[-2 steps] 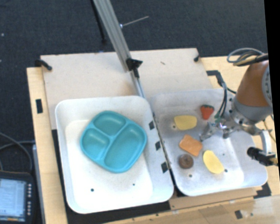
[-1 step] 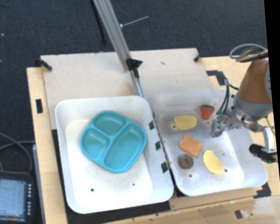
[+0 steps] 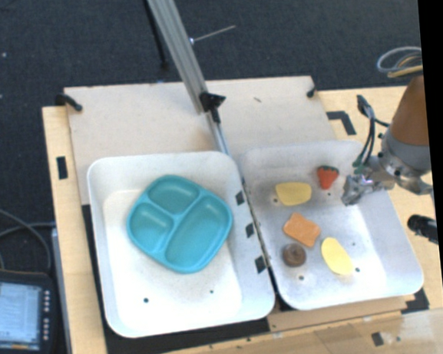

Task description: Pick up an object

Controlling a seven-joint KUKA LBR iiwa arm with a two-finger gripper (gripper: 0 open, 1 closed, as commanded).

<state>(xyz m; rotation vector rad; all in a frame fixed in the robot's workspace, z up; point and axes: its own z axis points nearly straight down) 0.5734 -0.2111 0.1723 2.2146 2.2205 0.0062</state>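
Approach step. Gripper [image 3: 351, 192] hangs over right bin [image 3: 391, 219], upper right part, just beside strawberry [image 3: 327, 176]; nothing seen between its tips, opening cannot be told. Candidates in same bin: yellow piece [image 3: 293, 194], orange block [image 3: 302, 229], brown round piece [image 3: 294, 255], lemon-like piece [image 3: 336, 255]. Left bin [image 3: 116, 297] holds teal divided plate [image 3: 180, 223]. Your next move, by judgement: centre over strawberry, descend, close.
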